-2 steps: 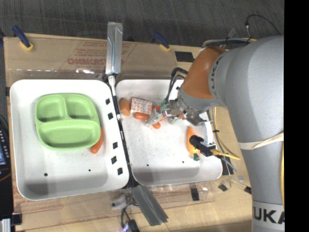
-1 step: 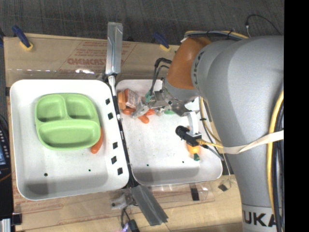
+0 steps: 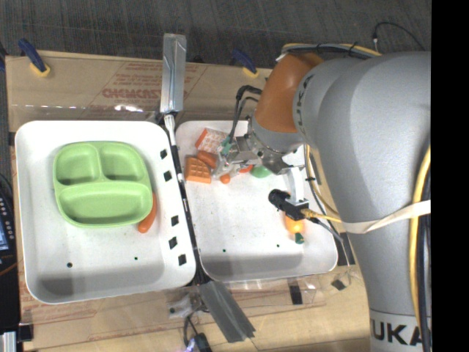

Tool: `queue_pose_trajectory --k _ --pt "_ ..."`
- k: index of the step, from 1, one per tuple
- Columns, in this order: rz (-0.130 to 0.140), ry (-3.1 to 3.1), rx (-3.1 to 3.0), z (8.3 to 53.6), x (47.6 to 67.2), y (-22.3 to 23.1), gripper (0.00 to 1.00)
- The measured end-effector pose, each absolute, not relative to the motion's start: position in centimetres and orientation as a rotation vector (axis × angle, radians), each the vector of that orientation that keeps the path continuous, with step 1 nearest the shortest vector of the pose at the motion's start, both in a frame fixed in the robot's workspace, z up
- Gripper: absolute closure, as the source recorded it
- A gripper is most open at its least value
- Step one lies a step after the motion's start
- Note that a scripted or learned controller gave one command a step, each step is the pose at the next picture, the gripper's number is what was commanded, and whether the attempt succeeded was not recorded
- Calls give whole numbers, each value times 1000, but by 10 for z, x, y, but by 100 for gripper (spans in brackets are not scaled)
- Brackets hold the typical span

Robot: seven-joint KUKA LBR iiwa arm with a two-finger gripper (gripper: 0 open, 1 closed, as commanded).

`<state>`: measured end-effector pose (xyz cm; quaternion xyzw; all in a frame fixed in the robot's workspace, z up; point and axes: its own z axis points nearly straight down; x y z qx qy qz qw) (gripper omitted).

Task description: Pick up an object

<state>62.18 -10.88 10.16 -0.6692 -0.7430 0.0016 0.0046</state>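
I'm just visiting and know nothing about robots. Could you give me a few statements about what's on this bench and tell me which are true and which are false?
1. A green divided plate lies in the left bin. True.
2. An orange carrot lies on top of the green plate. False: it lies on the bin floor against the plate's lower right edge.
3. The arm's gripper is down in the right bin, near its far end. True.
4. An orange waffle-like piece lies in the left bin. False: it lies in the right bin, just left of the gripper.
5. The arm is blue. False: it is grey with an orange band.
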Motion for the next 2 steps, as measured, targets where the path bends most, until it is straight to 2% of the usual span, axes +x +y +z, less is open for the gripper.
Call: queue_pose_trajectory --k 1,2 --pt "10 -2306 -2117 160 649 -144 100" --pt "1 -2223 -2217 212 593 -141 100"
